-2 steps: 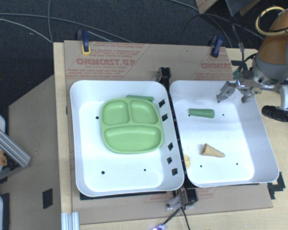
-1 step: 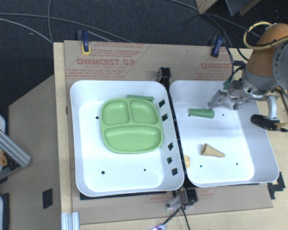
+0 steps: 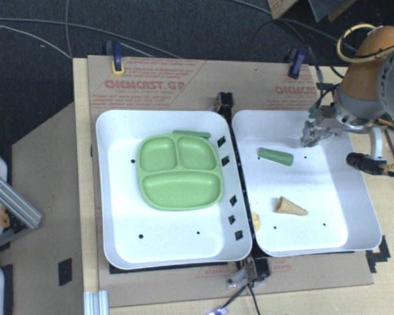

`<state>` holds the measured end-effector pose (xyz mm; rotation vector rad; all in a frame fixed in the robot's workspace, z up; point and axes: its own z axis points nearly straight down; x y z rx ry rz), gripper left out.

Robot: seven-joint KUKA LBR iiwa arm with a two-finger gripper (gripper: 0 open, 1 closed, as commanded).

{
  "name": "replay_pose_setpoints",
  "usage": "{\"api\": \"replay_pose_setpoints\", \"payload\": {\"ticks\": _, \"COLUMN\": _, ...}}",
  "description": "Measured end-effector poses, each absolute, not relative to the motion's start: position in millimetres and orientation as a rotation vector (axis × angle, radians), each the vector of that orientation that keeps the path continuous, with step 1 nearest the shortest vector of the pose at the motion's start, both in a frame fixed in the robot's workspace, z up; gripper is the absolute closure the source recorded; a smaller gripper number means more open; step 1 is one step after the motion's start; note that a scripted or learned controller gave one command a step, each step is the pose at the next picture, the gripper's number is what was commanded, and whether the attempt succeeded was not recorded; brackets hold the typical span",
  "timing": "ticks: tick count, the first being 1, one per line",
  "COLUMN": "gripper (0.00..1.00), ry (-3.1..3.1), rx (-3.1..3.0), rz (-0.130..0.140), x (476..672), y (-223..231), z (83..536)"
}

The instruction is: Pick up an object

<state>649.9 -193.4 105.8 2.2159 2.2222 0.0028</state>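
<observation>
The arm (image 3: pixel 374 77) is grey metal with a wide orange band above the wrist. A yellow cable loops on top, and thin wires run along its side.

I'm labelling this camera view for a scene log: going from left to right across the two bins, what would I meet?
Left bin → green divided plate → right bin → green cylinder, with the tan cone slightly further right, nearer the camera → gripper.
</observation>
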Motion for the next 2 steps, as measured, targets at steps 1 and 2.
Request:
{"api": "replay_pose_setpoints", "payload": {"ticks": 1, "gripper": 1.0, "ry": 2.217, "rx": 2.215, "rz": 0.007, "x": 658.0, "y": -197.1, "z": 169.0}}
{"api": "replay_pose_setpoints", "payload": {"ticks": 2, "gripper": 1.0, "ry": 2.219, "rx": 2.216, "rz": 0.005, "x": 659.4, "y": -197.4, "z": 205.6}}
